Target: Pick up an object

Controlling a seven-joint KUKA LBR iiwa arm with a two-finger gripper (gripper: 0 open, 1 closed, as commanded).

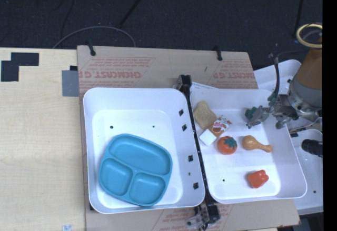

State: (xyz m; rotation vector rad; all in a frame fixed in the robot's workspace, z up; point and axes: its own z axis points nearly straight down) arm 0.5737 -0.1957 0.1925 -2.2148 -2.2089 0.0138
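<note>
My gripper (256,116) hovers over the upper right part of the right bin (292,153). I can't tell its state at this resolution, and I see nothing in it.

Candidates, all in the right bin:
- Toy chicken drumstick (255,144): nearest, just below the gripper. Likely hollow plastic, so light, stiff and a bit slick. I'd grab across the fat end; the thin bone end would probably squirt out.
- Toy tomato (227,144): just left of the drumstick. Round and smooth, so it may roll; needs a centred pinch across the widest part.
- Red toy pepper (257,178): alone near the front, well clear of the walls. Easiest access.
- Bread slice (204,114) and small carton (219,126): by the divider. Flat, crowded, poor picks.

Blue divided plate (136,170) in the left bin (92,151): too wide, skip.

Nothing looks fragile or heavy. My pick is the drumstick.
</note>
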